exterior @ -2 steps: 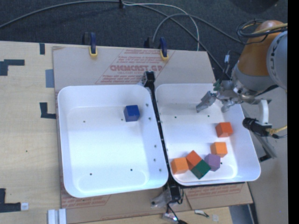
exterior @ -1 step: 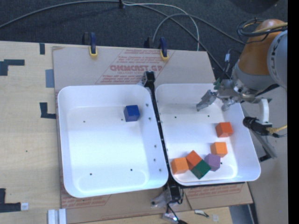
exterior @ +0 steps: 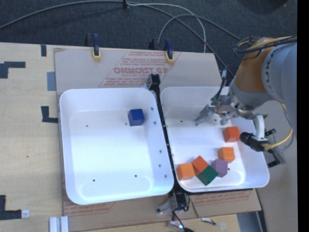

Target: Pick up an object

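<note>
The gripper (exterior: 216, 114) is held above the right bin (exterior: 251, 178), its fingers seen spread apart with nothing between them, seemingly poised for a descent. The nearest orange cube (exterior: 231, 134) is found by the bin's right wall, lying slightly skewed; being a cube, no long axis is offered.

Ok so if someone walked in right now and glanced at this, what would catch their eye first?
Probably the grey arm with its orange band reaching in from the right, its end effector over the upper part of the right bin. Next, the cluster of coloured blocks along that bin's near edge: orange, green and purple. Last, the lone blue cube in the left bin.
</note>
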`<action>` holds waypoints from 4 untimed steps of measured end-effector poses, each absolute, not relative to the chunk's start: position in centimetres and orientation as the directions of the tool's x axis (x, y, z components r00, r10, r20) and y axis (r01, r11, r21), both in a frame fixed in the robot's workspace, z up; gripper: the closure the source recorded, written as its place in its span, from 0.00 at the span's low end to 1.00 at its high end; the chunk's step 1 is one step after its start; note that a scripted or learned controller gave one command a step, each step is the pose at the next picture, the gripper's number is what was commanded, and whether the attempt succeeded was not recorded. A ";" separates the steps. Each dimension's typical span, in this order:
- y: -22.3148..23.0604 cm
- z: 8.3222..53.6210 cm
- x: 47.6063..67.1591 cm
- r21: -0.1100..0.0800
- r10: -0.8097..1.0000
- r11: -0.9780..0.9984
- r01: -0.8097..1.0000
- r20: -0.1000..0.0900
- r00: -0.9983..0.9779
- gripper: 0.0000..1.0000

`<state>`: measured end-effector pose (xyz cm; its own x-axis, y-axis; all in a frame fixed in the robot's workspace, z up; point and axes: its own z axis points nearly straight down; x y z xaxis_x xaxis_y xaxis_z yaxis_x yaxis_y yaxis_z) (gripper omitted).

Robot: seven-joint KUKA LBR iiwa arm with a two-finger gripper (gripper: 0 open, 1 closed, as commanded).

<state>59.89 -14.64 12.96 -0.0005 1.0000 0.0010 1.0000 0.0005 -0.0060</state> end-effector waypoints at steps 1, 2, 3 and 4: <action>-14.6 8.7 59.8 -0.003 1.000 0.001 1.000 0.000 -0.001 0.00; -14.6 9.9 59.9 0.000 1.000 0.001 1.000 0.000 -0.001 1.00; -14.7 14.2 60.5 0.002 1.000 0.000 1.000 -0.001 0.000 1.00; -13.8 19.0 60.4 0.004 1.000 0.001 1.000 -0.001 -0.001 1.00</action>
<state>60.44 -13.76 18.97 -0.0011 1.0000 -0.0005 1.0000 0.0011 0.0039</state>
